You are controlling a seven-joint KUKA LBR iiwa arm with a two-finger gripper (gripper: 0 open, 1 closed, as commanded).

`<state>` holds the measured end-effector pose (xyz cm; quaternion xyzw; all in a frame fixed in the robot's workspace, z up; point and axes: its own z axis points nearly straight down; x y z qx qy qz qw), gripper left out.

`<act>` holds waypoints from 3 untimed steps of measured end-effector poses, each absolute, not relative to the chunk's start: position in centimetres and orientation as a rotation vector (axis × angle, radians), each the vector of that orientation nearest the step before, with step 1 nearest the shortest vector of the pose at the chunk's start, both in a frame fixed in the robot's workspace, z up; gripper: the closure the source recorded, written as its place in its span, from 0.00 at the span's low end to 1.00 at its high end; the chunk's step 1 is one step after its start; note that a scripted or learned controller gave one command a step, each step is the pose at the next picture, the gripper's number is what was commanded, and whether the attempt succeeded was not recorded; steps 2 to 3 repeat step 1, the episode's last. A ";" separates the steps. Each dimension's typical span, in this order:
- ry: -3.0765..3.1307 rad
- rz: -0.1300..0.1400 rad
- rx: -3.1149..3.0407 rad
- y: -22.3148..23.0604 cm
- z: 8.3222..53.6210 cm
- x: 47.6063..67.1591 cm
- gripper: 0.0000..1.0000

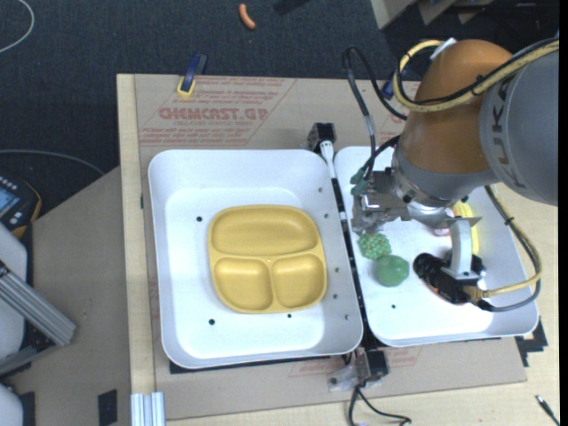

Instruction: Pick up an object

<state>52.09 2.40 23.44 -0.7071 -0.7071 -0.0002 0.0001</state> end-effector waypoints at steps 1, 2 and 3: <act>-2.220 0.004 -2.219 3.2 21.9 52.8 1.00; -2.220 0.004 -2.219 3.2 21.9 52.8 1.00; -2.220 0.004 -2.219 3.2 21.9 52.8 1.00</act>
